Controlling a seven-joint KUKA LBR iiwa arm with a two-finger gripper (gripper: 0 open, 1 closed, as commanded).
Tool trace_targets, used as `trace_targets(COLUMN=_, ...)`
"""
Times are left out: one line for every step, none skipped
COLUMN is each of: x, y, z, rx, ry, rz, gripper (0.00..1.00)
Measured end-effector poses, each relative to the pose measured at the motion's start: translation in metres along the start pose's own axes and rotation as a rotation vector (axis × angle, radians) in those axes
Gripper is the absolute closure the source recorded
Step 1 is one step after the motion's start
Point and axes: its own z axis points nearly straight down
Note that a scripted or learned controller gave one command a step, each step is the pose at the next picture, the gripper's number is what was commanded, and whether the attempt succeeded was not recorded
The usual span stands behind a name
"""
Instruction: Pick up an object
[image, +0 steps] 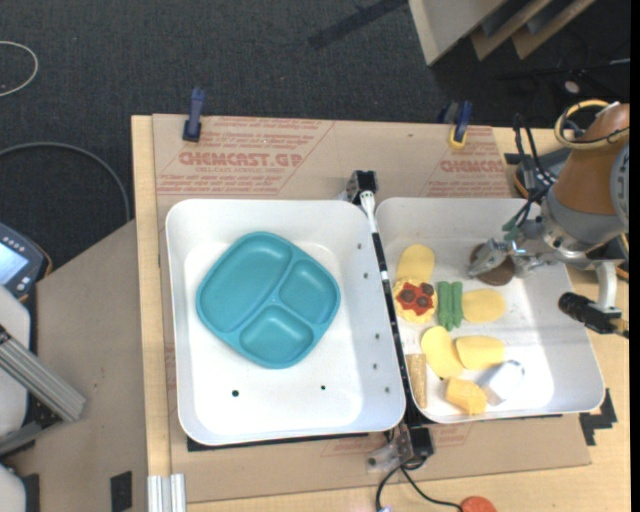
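Note:
My gripper (493, 262) hangs low over the back half of the right bin (560, 390), reaching in from the right under the orange-banded wrist (588, 180). Just in front of it lies a pale yellow piece (485, 305). To its left are a yellow oval (416, 262), a red and yellow piece (415, 298) and a green piece (450, 305). Nearer the front lie two more yellow pieces (440, 350) (479, 350), a white and grey item (505, 378) and a yellow block (465, 396). Nothing is seen held.
The left bin (190, 300) holds a teal divided plate (268, 298). A black clip and strip (372, 240) run along the wall between the bins. Blue and yellow clamps (193, 113) (459, 125) hold the cardboard at the back. A black part (590, 312) sticks out at the right.

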Motion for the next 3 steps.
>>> trace_targets(x=0.0, y=0.001, z=-0.006, rx=-0.002, ry=-0.006, rz=-0.002, gripper=0.0)
trace_targets(x=-0.003, y=-0.012, z=-0.008, rx=-0.007, ry=-0.004, rz=-0.003, gripper=0.0)
trace_targets(x=-0.002, y=0.042, z=-0.005, rx=0.004, ry=0.001, rz=-0.002, gripper=0.0)
